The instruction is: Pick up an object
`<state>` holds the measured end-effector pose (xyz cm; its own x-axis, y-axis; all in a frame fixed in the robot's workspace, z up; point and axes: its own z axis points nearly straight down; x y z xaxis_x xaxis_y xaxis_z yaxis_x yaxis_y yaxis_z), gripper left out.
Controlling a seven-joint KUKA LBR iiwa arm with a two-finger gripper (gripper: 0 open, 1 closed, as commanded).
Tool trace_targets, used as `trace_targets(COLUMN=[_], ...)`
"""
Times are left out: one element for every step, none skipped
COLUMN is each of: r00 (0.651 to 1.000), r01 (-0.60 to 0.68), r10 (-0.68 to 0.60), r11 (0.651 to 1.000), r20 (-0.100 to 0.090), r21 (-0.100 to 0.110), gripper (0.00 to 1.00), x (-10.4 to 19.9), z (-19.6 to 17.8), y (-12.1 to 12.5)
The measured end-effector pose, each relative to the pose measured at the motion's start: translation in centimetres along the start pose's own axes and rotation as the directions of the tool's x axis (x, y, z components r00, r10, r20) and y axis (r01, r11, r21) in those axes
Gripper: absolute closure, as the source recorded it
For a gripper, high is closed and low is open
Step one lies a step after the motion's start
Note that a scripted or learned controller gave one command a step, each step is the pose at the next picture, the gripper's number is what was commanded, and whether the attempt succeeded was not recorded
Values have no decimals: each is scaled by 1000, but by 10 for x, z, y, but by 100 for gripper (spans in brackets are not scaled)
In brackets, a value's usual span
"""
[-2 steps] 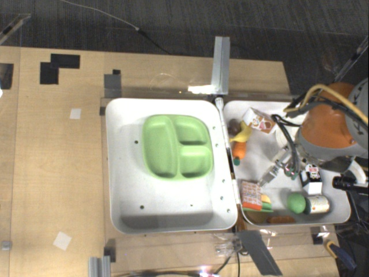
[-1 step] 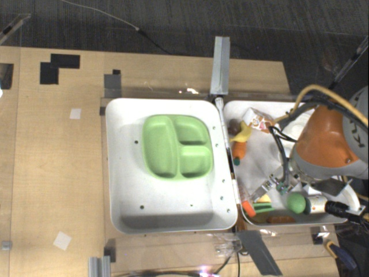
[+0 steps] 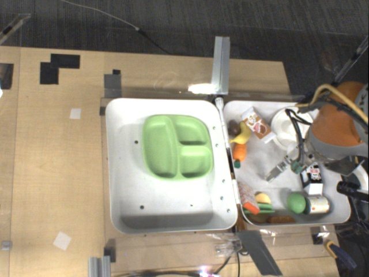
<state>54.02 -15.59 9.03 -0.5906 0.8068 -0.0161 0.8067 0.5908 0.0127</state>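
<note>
Hovering my two-finger gripper point(image 3: 282, 169) low in the right white bin point(image 3: 346, 212); grip state: I cannot tell | target: small round green plastic ball point(image 3: 296, 203), just below-right of the tool | handling, judged: light, stiff, slippery, prone to roll; pinch across its widest middle.

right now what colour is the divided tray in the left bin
Light green; the divided tray shows plainly in the camera view, lying in the white left bin.
</note>
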Motion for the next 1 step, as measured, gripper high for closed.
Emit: trace_targets(r00=[999], r01=[-53], r10=[53], r11=[999], r20=[0], r21=[2], gripper=[0], x=[12], z=[-1], y=[-50])
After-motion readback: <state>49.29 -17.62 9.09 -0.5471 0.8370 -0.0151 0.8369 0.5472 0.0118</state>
